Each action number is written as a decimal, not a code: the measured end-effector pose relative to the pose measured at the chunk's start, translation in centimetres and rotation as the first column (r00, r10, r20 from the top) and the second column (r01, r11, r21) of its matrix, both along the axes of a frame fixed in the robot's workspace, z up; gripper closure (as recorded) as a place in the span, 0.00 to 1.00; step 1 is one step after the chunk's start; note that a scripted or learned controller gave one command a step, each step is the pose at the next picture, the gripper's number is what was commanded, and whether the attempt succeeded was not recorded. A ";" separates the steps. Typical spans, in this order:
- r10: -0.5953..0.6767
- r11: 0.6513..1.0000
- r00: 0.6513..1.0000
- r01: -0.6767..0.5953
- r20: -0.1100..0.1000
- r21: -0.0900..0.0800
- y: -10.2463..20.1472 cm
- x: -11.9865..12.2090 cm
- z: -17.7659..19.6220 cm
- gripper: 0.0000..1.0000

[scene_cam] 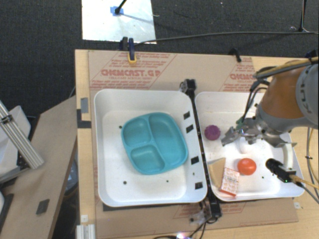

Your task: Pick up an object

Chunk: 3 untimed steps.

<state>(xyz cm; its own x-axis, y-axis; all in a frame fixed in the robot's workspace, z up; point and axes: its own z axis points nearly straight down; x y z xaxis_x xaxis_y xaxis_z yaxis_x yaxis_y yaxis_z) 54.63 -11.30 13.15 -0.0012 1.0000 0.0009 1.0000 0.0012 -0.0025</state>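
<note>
The tabletop (149,66), covered by a printed brown sheet, carries two shallow white bins side by side. The left bin (107,133) holds a teal divided plate (154,143) lying flat near its middle. The right bin (219,101) holds the smaller things, and the grey arm (286,96) with its orange band reaches in over it from the right.

The hand (243,134) sits low over the middle of the right bin; whether it is wide or narrow I cannot tell, since the wrist hides the tips (nothing can be seen held in it).

The likeliest target is the orange-red ball (246,166), which lies just below the hand, toward the bin's near wall. Being round, it has no long axis to line up with. A purple ball (213,132) lies to the hand's left, about as close. A small red-and-white packet (230,180) lies beside the orange-red ball, partly over a tan wedge (217,167), its long axis running roughly toward the near wall.
</note>
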 end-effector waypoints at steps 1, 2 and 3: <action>0.000 1.000 1.000 0.000 0.000 0.000 0.1 0.0 -5.0 0.00; -0.001 1.000 1.000 0.001 0.006 -0.001 0.0 0.2 -3.6 1.00; 0.003 1.000 1.000 -0.003 0.009 -0.002 0.9 0.6 1.2 1.00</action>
<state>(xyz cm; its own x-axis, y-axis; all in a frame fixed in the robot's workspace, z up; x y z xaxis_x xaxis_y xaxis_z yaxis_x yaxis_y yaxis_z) 55.20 -10.44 14.32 -0.0044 1.0000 -0.0007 1.0000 0.0044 0.0061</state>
